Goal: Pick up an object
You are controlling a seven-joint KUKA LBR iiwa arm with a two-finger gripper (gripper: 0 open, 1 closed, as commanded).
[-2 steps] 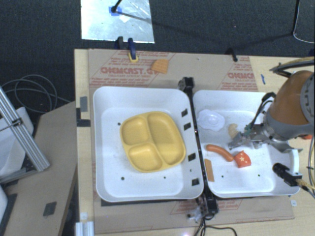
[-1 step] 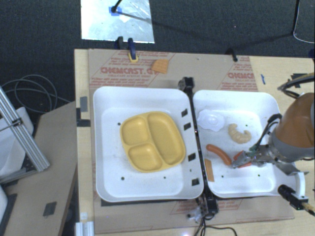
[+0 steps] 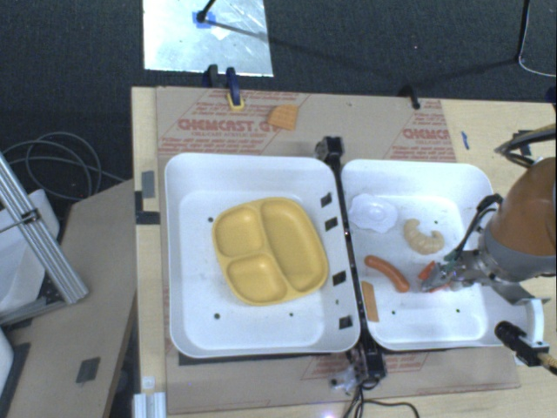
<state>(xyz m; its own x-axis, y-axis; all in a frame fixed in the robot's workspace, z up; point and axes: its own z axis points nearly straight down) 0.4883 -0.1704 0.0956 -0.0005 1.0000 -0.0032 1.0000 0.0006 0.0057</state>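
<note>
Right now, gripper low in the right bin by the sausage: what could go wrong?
1. The gripper sits beside the sausage, not over it; closing may catch nothing or nudge it away.
2. The croissant lies just behind; a sweep could knock it.
3. The right bin floor is close beneath the tips, so scraping is possible.

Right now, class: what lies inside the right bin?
Inside the right bin: a sausage, a pale croissant, a white piece and the gripper. Anything beneath the arm is hidden.
</note>
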